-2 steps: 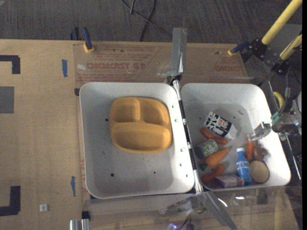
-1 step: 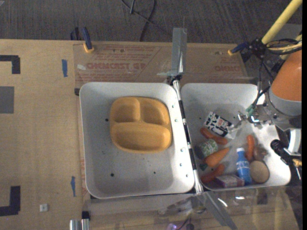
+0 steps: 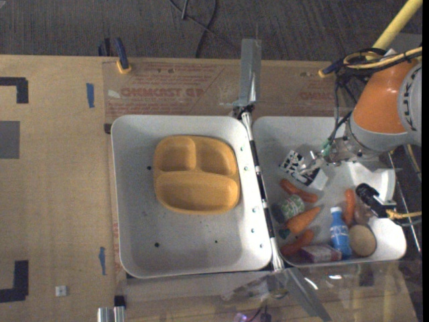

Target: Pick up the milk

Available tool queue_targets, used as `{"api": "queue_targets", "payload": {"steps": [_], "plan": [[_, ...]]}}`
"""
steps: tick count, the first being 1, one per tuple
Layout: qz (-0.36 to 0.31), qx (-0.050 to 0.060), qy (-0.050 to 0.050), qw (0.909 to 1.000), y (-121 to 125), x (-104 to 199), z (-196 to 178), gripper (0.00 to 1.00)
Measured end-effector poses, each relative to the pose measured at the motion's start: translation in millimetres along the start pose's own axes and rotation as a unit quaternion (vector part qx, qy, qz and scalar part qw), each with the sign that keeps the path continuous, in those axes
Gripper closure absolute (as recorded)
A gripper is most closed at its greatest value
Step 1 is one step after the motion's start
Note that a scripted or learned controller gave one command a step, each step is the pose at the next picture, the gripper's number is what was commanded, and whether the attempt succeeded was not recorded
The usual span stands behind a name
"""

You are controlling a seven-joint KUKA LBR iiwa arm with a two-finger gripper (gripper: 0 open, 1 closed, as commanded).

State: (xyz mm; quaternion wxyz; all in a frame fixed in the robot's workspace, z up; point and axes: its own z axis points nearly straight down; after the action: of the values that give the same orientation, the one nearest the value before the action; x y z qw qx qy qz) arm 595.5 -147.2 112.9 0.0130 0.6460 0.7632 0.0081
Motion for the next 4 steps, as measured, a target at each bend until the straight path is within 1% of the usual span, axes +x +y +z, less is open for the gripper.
{"api": "queue_targets", "payload": {"steps": [1,2,3,4], "plan": [[-0.110,0.012,0.005,0.9938,12,33,-41,0.00],[-0.162,0.005,0.002,0.9867,20,33,21,0.00],[-0.161,0.007,0.004,0.9868,19,34,13,1.00],[-0.180,0.011,0.006,0.9836,34,22,23,1.00]]}}
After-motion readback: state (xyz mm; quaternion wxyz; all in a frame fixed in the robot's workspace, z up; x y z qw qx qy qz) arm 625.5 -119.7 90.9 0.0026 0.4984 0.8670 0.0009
